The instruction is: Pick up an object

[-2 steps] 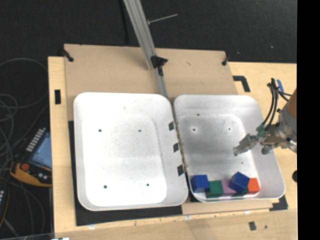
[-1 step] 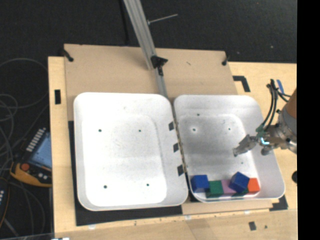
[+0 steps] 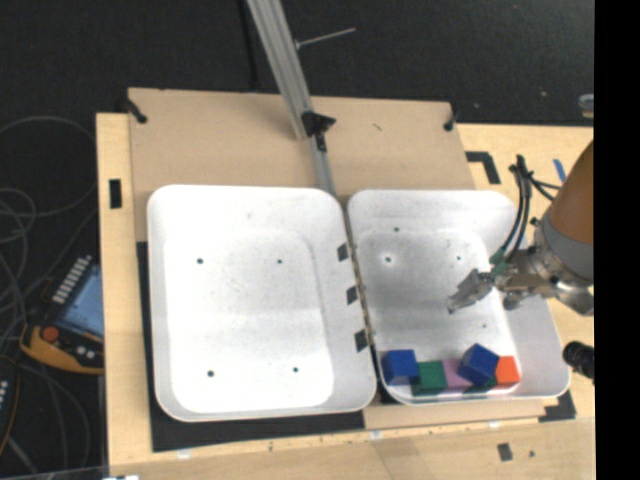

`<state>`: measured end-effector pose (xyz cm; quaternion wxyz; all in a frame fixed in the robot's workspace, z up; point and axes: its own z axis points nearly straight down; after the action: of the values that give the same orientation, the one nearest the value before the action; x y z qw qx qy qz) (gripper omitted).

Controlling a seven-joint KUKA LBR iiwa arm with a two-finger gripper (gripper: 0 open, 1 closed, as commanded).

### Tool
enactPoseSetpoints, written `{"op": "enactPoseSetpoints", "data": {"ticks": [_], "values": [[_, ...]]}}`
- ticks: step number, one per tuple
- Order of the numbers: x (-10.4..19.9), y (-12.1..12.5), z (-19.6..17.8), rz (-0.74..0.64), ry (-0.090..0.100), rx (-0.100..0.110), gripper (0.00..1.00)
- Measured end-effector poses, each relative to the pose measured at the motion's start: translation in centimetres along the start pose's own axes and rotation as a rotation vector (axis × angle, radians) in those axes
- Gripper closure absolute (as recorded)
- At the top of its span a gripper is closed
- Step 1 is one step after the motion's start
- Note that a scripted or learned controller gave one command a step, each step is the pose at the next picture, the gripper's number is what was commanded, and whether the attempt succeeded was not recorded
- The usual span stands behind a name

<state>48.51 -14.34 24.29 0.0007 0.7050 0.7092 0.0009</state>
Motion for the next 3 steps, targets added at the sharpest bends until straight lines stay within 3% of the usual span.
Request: {"op": "enactPoseSetpoints", "data": {"ticks": [1,2,3], "values": [[6.5,0.6,-3.8,-0.004,0.0,-0.005,0.0],[1.7,4.9,1.2,0.009,-0.003,0.003,0.0],[-4.2,5.6,13.2,0.009,-0.002,0.008,0.0]]}}
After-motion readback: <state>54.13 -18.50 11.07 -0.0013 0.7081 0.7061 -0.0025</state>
